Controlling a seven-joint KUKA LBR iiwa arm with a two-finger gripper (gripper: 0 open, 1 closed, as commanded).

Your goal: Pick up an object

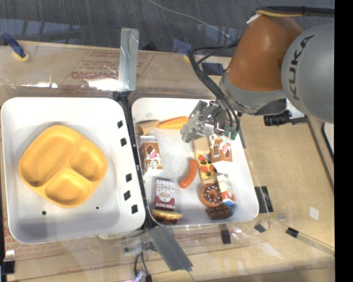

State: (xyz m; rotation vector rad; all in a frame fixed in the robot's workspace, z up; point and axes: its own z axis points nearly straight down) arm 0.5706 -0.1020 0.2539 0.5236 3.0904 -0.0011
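Beneath our arm the wooden bench [282,157] carries two white bins side by side. Our gripper [207,124] hangs over the upper middle of the right bin [247,184]; we cannot tell whether it is open or closed, and we see no object held. A carrot [172,122] lies just beside the gripper at nine o'clock. A small printed carton [220,148] sits close at five o'clock. A red sausage [189,173] lies near at six o'clock, with a doughnut [211,195] and a chocolate piece [218,212] farther down. Two more cartons [150,154] [165,194] stand well apart at seven o'clock. At nine o'clock, the left bin [12,116] bears a yellow divided tray [63,165].
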